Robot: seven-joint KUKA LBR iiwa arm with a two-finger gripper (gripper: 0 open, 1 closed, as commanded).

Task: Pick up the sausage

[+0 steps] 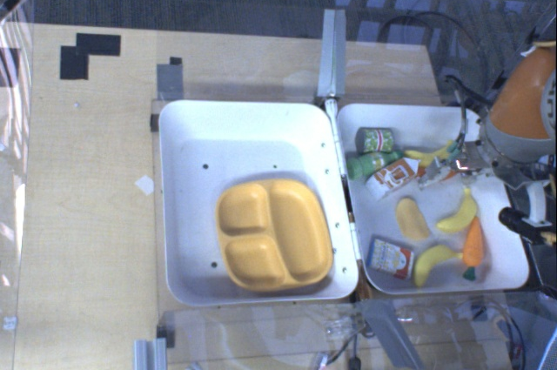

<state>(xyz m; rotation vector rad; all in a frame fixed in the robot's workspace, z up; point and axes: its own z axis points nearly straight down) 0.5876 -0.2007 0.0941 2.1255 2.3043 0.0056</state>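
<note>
Two white bins sit on our worktop [87, 185]: the left bin [187, 142] holds a yellow tray [274, 233], the right bin [505, 272] the clutter. We take the tan oblong piece [412, 218] near its middle for the sausage, lying free. Our pincer [452, 164] hovers above-right of it; its state we cannot tell. We judge the approach unfinished: next, centre over it and descend.

Two white bins [174, 211], one yellow divided tray [274, 233], three bananas [435, 259], one carrot [473, 245], one green can [376, 139], two small cartons [390, 257], one sausage [412, 218]
</note>
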